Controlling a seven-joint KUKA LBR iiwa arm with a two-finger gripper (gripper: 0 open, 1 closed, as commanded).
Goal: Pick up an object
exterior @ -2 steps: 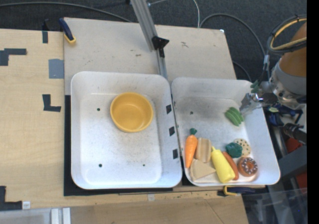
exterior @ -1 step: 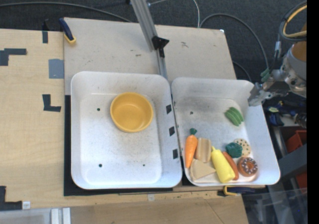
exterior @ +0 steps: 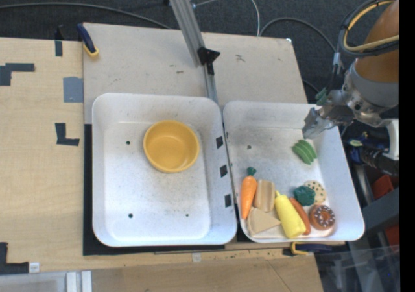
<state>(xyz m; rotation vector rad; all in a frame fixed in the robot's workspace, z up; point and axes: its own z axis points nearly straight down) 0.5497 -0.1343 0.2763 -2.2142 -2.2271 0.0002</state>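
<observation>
We see the arm (exterior: 375, 50) reaching in from the right, its orange band high at the edge and the grey wrist below it. The gripper (exterior: 316, 123) hangs over the upper right part of the right bin (exterior: 259, 122), its tip pointing down and to the left. Whether it is apart or together we cannot tell; the tip reads as one dark grey wedge. We see nothing held in it.

Just below the tip lies a green ridged toy vegetable (exterior: 304, 150), tilted, on the bin floor near the right wall. It sits close under the gripper, though we cannot tell if the two touch.

The other toys crowd the lower right corner of the same bin. An orange carrot (exterior: 248, 194) with a green top lies upright in the view, touching a tan wedge-like piece (exterior: 263, 194) beside it. A second tan piece (exterior: 260, 221) lies below that. A yellow bottle-shaped toy (exterior: 290, 215) slants across the heap, with a thin red-orange piece (exterior: 300, 214) along its right side. A dark teal lump (exterior: 303, 194) sits next to a speckled cookie (exterior: 316, 189), and a chocolate doughnut (exterior: 321, 217) lies nearest the corner.

In the left bin (exterior: 110, 154) a yellow bowl (exterior: 171, 146) stands upright, a little above the middle, well apart from the gripper.
</observation>
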